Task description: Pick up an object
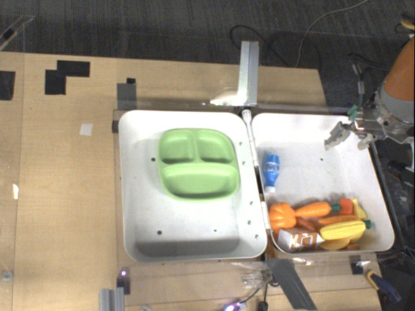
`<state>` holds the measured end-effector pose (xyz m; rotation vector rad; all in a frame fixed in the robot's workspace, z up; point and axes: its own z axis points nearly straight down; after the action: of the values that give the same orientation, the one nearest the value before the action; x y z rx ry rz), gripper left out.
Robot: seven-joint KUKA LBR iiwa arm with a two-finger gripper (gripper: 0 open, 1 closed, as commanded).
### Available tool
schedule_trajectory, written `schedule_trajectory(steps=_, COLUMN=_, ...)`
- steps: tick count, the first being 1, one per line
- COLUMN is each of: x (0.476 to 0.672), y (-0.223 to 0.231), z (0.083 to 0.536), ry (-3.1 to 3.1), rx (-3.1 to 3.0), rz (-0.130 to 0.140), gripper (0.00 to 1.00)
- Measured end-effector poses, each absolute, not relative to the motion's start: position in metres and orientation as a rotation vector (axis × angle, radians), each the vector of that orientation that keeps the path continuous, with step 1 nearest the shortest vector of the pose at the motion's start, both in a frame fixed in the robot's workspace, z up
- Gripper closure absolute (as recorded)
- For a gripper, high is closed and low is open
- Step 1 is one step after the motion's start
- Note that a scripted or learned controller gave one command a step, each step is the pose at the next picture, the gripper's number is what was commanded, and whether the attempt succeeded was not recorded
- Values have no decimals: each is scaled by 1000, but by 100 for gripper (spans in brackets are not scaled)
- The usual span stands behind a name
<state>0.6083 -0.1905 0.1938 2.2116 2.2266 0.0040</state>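
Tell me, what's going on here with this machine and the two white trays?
A robot arm reaches in from the right, its gripper hovering over the upper right corner of the right bin. It is meant to pick something up but holds nothing yet. Toy food lies along that bin's near edge: a pumpkin, a carrot and corn, with a small blue bottle by the divider. The left bin holds a green divided plate.
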Motion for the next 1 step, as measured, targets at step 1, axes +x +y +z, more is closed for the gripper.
schedule_trajectory(steps=1, x=670, y=-96, z=134, ry=2379, rx=2045, rz=6, gripper=0)
